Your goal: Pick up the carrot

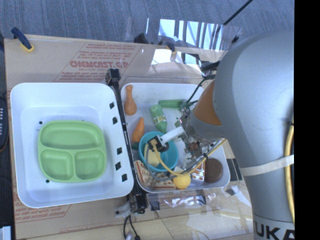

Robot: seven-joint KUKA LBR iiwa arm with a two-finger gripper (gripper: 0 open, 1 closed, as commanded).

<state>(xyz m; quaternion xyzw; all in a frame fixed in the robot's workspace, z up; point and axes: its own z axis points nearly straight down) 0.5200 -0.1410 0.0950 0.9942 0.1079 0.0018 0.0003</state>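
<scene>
The arm [260, 109] hides the right bin's [150, 91] right side and part of a brown ball [215, 171] from us. We cannot make out the pincer [192, 148] clearly.

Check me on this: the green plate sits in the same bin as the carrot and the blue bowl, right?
Not quite. The camera view shows the green plate in its left bin; the carrot and the blue bowl share its right bin.

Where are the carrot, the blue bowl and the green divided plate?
carrot [138, 130]: camera view, middle of its orange body.
blue bowl [170, 158]: camera view, bare inner wall, right side.
green divided plate [72, 134]: camera view, bare floor of its long compartment.
</scene>
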